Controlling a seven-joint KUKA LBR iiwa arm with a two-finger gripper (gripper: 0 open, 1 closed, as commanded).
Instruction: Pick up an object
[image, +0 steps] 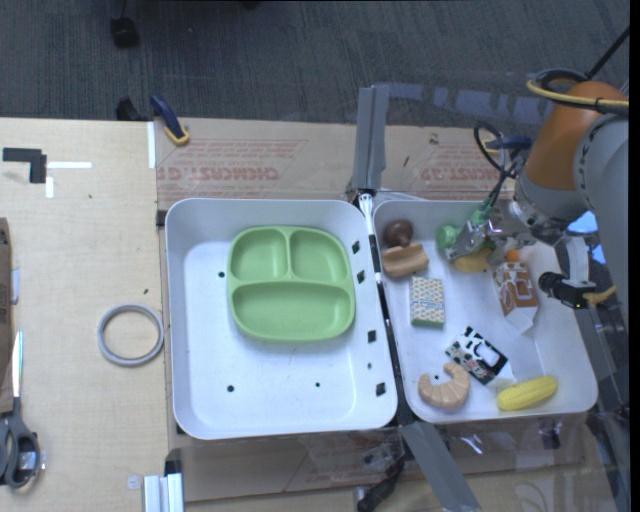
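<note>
— Camera view, looking down: what is your claw (479, 240) hanging over?

— I am hovering at the far end of the right bin (565, 340), just over a green object (447, 237) and a yellow object (471, 263) that are lying together there. The claw is sitting right beside both. I cannot tell whether it is apart or together, nor whether it is touching either one.

— What is lying around them?

— A brown round thing (398, 232) is sitting near the bin's far left corner, with a tan bun (404, 261) touching it on the near side. A green checkered box (427, 301) is lying just nearer than the bun. An orange and white packet (516, 290) is resting under my wrist. Toward the near wall a black and white packet (477, 355) is touching a croissant (445, 388), and a yellow corn cob (527, 393) is lying near them.

— And beyond that bin?

— The left bin (200, 380) is holding a green divided plate (292, 282). On the bench (70, 260), well apart from the bins, a grey ring (131, 333) is lying flat, and scissors (18, 445) are showing at the left edge.
</note>
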